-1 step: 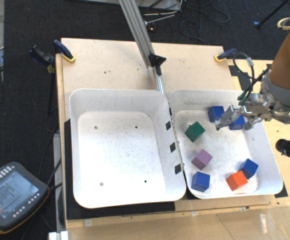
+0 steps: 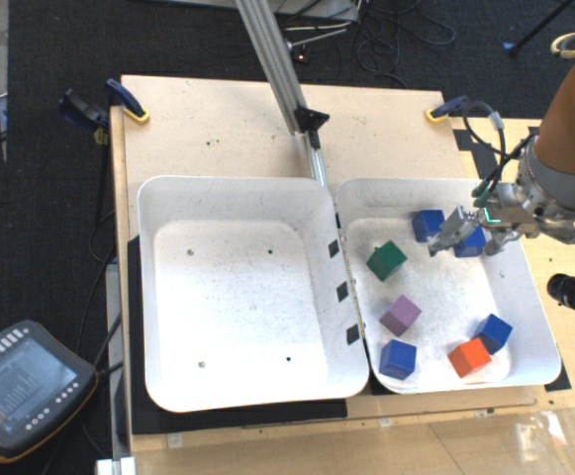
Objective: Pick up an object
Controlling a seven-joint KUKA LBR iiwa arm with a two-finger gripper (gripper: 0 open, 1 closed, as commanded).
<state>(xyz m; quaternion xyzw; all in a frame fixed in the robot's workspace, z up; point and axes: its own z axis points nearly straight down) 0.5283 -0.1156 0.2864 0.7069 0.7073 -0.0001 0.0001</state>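
Several coloured blocks lie in the right bin (image 2: 525, 310). A green block (image 2: 387, 259) sits near its left wall, with a purple block (image 2: 401, 315) and a blue block (image 2: 398, 357) below it. An orange block (image 2: 469, 356) touches another blue block (image 2: 496, 332) at the front right. Toward the back lies a blue block (image 2: 427, 225). My gripper (image 2: 452, 237) hangs low just right of that block and partly covers one more blue block (image 2: 472, 243). Whether this block is gripped is hidden from me.
The left bin (image 2: 158, 265) stands beside the right one, the two meeting at a shared wall with black clips. A slanted metal pole (image 2: 272, 52) runs from the back down to that wall. Blue-and-yellow clamps mark the board's back corners.
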